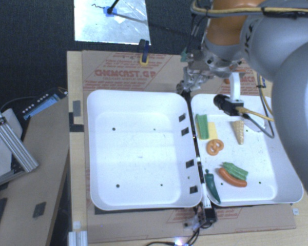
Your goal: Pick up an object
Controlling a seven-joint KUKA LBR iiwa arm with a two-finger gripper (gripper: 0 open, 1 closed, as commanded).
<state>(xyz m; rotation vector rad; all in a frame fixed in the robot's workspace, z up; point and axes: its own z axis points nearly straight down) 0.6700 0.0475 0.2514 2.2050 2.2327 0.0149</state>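
- Two white bins sit side by side on the counter: the left bin [138,147] and the right bin [269,158].
- All the items lie in the right bin, one of each: a green bar [201,126], a yellow slab [212,130] touching it, a pretzel [214,146], a cone [238,131], a sausage [232,179], a green pod [235,170] on the sausage, and a dark green pepper [212,186] by the dividing rim.
- The arm [290,55] reaches in from the right, wrist pointing down.
- The fingers [187,86] hang over the far end of the seam between the bins; I cannot tell how far open they are.
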